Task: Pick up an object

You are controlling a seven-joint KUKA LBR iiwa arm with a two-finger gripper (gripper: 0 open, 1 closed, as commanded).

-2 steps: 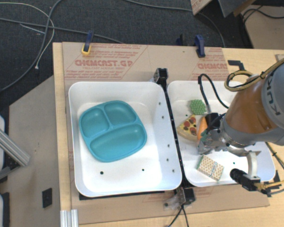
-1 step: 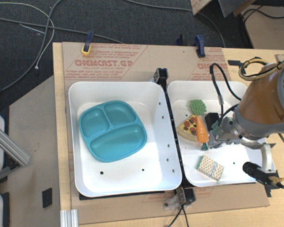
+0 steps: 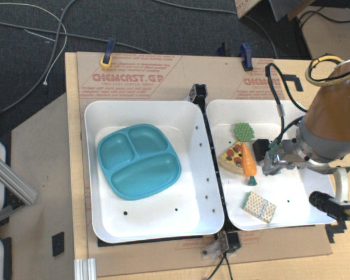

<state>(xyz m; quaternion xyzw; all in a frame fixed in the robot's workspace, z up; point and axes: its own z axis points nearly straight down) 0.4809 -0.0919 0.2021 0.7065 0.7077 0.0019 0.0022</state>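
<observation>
The right bin (image 3: 297,212) holds several toy foods. An orange carrot (image 3: 248,159) lies near the bin's left side, its green tip pointing toward the front. It overlaps a pizza slice (image 3: 231,156) on its left. Just behind them sits a green leafy piece (image 3: 243,132). A beige patterned block (image 3: 259,206) lies closer to the front edge. My gripper (image 3: 266,156) is low in the right bin, right beside the carrot on its right side. I see nothing lifted off the bin floor.
The left bin (image 3: 99,203) holds a blue divided plate (image 3: 139,160). A black divider (image 3: 209,150) runs between the bins. The arm's body (image 3: 329,121) and cables hang over the right bin's right half. Blue clamps (image 3: 245,57) grip the board's back edge.
</observation>
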